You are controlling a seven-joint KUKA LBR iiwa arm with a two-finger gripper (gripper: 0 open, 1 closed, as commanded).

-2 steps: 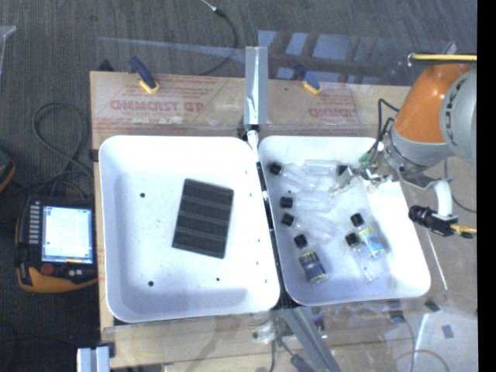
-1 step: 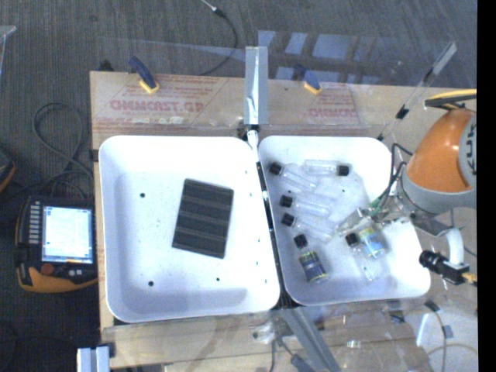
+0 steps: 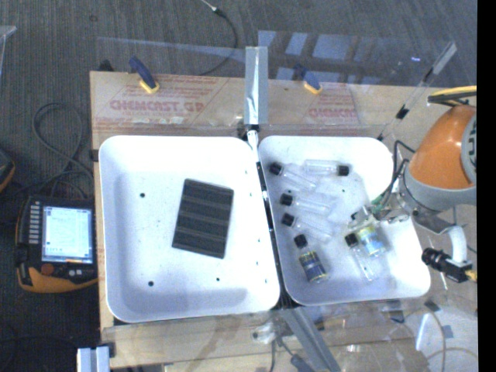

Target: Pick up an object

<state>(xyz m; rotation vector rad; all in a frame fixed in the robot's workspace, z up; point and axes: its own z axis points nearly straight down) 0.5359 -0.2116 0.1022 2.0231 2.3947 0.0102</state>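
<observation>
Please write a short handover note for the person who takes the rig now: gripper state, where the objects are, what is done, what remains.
Gripper: low over the right bin, at its right side, among the clear vials. Whether it grips anything cannot be told from this view.
Objects: several clear vials with black caps lie scattered in the right bin; one small dark vial lies near its front. A dark ribbed pad lies flat in the left bin.
Done: the arm has reached into the right bin.
Left: confirm a grasp and lift one object; nothing is visibly lifted yet.
</observation>
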